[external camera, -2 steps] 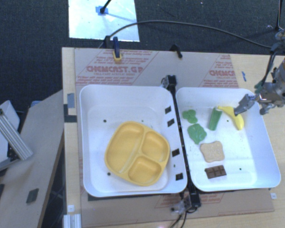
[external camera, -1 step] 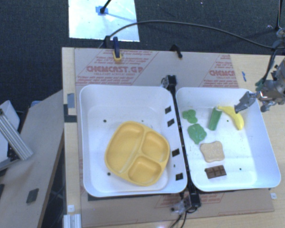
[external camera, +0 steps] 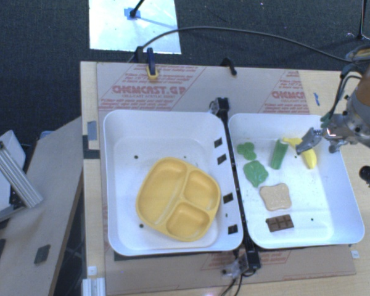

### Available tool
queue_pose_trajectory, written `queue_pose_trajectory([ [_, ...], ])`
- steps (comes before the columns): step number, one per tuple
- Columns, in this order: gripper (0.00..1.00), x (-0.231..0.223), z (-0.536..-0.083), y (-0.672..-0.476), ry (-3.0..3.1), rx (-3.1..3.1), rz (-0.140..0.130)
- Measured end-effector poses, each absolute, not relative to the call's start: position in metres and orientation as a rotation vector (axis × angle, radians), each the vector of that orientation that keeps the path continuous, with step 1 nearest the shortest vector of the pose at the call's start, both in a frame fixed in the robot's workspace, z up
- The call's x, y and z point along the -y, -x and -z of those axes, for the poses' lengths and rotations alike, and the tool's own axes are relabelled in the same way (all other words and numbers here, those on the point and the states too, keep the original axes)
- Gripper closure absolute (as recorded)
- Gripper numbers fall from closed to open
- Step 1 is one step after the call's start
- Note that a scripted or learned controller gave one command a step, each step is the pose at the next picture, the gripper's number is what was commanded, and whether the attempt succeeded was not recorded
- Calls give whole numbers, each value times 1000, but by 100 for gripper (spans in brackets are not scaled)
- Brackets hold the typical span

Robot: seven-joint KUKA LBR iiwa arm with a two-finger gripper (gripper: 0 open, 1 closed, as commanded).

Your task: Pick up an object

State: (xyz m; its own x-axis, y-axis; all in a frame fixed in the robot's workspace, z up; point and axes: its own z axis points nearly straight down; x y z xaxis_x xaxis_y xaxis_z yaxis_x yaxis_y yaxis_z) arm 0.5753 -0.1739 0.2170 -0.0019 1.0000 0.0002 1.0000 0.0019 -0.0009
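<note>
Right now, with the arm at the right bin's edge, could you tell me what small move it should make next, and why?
Probably a short descent onto the yellow piece. The gripper sits just above it near the far right side of the right bin, with nothing visibly between its fingers. The green stick lies close to the left, so coming straight down seems safest.

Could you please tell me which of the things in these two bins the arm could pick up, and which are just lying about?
Job: gripper; yellow piece; green stick; green lumps; bread slice; chocolate bar.

Lying about: yellow divided tray; clamp.
</note>
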Motion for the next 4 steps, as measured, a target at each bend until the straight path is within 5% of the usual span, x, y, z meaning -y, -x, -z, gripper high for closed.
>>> queue_pose_trajectory([
  [2, 0, 177, -108, -584, 2219, 2223, -1],
  [3, 100, 178, -122, -585, 2222, 2226, 4],
  [4, 100, 172, -185, -589, 2221, 2232, 6],
])
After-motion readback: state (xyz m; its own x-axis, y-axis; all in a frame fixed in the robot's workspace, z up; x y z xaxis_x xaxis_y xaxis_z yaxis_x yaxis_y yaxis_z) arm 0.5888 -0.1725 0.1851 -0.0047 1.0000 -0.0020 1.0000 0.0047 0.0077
